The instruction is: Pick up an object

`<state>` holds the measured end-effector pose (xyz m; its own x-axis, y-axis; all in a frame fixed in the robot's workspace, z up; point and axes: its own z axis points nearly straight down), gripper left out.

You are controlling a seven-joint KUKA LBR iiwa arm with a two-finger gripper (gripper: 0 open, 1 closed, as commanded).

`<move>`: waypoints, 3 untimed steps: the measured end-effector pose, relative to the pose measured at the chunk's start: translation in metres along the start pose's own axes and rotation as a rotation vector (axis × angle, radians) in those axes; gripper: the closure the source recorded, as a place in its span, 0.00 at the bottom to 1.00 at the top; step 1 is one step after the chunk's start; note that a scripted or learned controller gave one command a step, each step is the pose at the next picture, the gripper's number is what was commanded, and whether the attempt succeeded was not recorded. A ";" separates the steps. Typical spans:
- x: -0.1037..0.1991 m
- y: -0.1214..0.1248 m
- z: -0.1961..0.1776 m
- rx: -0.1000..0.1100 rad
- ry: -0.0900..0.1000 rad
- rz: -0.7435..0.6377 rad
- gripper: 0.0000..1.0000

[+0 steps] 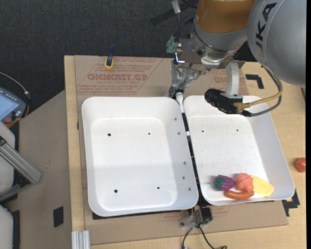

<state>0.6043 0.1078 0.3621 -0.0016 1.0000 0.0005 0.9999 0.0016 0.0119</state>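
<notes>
The toys (241,185), the things there for you to pick up, lie in a small cluster in the right bin (228,146), against its near edge and toward its near right corner: a purple piece (224,182) on the left of the cluster, an orange-pink piece (245,181) touching it, a yellow piece (262,186) on the right, and a long orange piece (238,194) lying along the rim in front of them. Your arm (272,34) comes in from the upper right, its grey body and orange band (224,13) bulking over the far edge of the bins. The wrist points downward, and the gripper (178,91) hangs at the far end of the seam where the two bins meet, its thin tip just at the rims there. You cannot tell whether its fingers are apart or together; they look narrow and dark, and nothing shows between them. A black fitting (221,100) with a tan cable (265,101) hangs from the wrist over the far edge of the right bin. The gripper is well apart from the toys, which sit at the opposite, near end of that bin. The left bin (131,155) lies beside it, touching along the seam. Both rest on a cardboard sheet (126,73).
</notes>
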 end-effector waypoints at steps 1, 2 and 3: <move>0.018 -0.049 0.011 0.017 -0.001 0.000 1.00; 0.006 -0.105 0.053 0.020 -0.001 0.004 1.00; -0.004 -0.101 0.130 0.021 -0.002 0.004 1.00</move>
<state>0.5045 0.1041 0.2306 0.0027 1.0000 -0.0016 1.0000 -0.0027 -0.0096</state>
